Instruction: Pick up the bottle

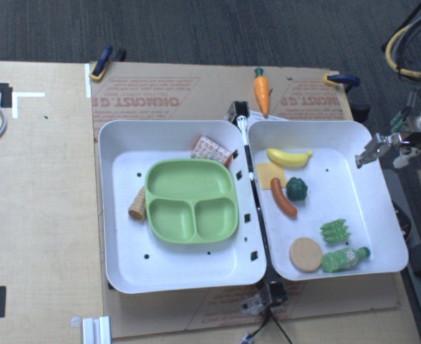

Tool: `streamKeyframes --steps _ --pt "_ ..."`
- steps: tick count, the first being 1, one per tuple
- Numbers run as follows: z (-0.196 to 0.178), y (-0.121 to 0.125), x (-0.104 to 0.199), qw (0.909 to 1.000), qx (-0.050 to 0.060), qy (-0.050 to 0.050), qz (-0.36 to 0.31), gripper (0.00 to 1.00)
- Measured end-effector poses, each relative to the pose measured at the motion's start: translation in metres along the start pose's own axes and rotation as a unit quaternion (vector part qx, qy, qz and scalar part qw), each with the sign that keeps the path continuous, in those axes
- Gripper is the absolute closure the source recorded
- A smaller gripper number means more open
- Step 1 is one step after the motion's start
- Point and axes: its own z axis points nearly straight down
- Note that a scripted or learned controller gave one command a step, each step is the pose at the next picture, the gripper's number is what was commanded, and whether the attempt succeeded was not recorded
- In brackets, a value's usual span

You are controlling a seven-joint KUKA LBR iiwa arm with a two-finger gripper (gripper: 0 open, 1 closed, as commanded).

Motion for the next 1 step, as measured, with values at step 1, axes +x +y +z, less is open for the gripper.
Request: streamKeyframes --steps 1 --pt "-0.0095 0.0005 -0.0002 1.0000 0.000 -0.001 -0.001 1.00"
